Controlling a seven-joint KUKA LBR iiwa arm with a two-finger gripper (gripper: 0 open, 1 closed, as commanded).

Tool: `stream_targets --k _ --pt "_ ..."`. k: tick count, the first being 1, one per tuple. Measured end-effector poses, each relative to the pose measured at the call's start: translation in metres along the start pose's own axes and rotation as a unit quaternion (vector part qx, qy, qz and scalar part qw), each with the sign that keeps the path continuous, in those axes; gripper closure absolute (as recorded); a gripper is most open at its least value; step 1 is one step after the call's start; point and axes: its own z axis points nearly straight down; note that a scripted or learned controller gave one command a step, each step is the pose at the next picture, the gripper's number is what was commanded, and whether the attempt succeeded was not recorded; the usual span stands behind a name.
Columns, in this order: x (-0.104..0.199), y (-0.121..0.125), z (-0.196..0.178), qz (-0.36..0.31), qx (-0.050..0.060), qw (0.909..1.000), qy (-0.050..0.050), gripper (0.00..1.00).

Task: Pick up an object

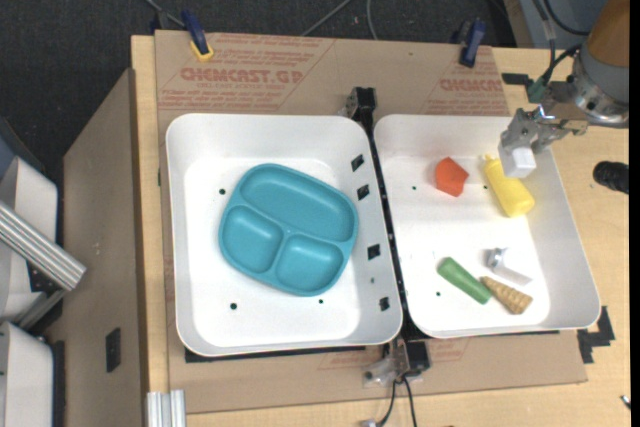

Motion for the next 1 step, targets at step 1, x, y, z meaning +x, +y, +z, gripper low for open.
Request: stream_targets --k 1 --pt "-0.0001 0.0021 -0.0539 0.0 0.0 1.0 0.0 1.0"
